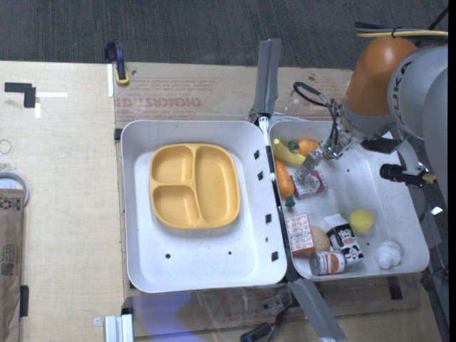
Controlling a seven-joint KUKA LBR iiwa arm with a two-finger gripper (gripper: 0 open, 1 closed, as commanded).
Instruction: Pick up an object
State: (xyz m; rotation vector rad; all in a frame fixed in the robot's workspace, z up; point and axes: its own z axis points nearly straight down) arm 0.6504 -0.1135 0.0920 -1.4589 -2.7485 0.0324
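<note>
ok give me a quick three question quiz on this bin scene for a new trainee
1. True or false: the yellow divided plate lies in the left bin.
2. Which lies nearest the gripper? A) yellow ball B) banana C) white crumpled object
3. Fill in: the plate has ___ compartments.

Key:
1. True. The small items all lie in the right bin.
2. B. The banana lies just to the camera's left of the gripper, at the bin's far end; the ball and the white object lie toward the near end.
3. Three.
</note>
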